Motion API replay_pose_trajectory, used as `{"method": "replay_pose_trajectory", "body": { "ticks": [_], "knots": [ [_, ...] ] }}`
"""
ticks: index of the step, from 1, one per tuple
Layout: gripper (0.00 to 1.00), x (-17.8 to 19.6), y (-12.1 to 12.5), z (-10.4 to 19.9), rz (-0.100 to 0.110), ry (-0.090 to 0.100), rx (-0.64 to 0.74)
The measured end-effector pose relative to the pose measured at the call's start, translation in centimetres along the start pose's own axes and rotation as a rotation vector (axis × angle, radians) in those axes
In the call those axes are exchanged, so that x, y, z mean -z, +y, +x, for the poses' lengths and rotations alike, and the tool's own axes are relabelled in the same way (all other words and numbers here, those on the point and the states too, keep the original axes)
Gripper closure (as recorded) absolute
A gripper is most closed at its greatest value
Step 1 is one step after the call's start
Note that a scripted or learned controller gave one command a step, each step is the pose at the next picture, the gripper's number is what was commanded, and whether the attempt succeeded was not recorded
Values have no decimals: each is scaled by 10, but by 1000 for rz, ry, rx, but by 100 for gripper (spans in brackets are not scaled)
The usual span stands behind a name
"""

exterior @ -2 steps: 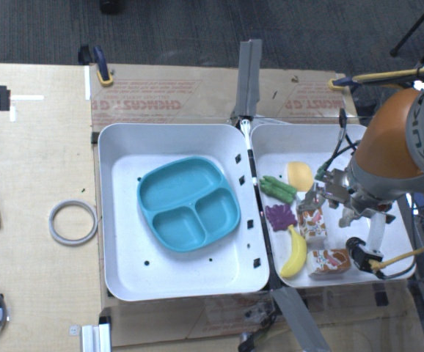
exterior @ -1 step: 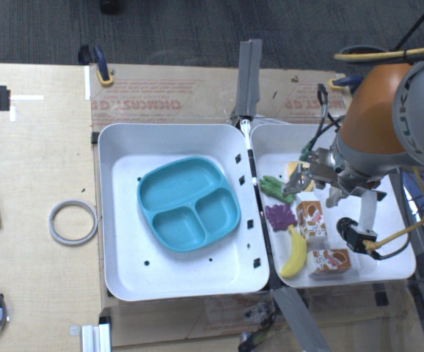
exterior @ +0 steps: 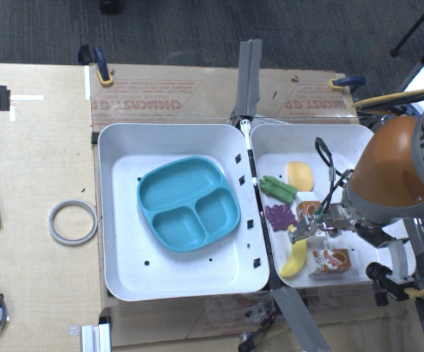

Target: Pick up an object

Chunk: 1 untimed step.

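Lower right of frame, right white bin (exterior: 359, 134): yellow plastic banana (exterior: 294, 259) near the front wall, flat red-and-white packet (exterior: 329, 261) just beside it. End effector (exterior: 309, 226) low over these, above a small orange-and-white packet (exterior: 307, 210); whether it is wide or narrow: cannot tell. Purple toy grape cluster (exterior: 279, 215) to its left. Farther back: green pod-shaped toy (exterior: 278, 188), then round yellow toy fruit (exterior: 299, 174). Left white bin (exterior: 117, 196) at frame centre holds a blue three-compartment plastic tray (exterior: 188, 204). Grey tape ring (exterior: 73, 221) on the desk (exterior: 36, 160), left.

Bench (exterior: 36, 167) bears two bins (exterior: 117, 218), tape ring (exterior: 73, 221).
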State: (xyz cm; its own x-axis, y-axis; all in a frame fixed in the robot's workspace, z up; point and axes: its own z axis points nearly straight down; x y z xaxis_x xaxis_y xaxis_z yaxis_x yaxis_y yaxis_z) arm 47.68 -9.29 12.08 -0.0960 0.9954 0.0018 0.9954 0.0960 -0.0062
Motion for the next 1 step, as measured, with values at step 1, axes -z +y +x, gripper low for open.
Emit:
{"method": "replay_pose_trajectory", "body": {
  "ticks": [1],
  "knots": [
    [0,-26,8,-65,-6,-1,-209]
  ]
}}
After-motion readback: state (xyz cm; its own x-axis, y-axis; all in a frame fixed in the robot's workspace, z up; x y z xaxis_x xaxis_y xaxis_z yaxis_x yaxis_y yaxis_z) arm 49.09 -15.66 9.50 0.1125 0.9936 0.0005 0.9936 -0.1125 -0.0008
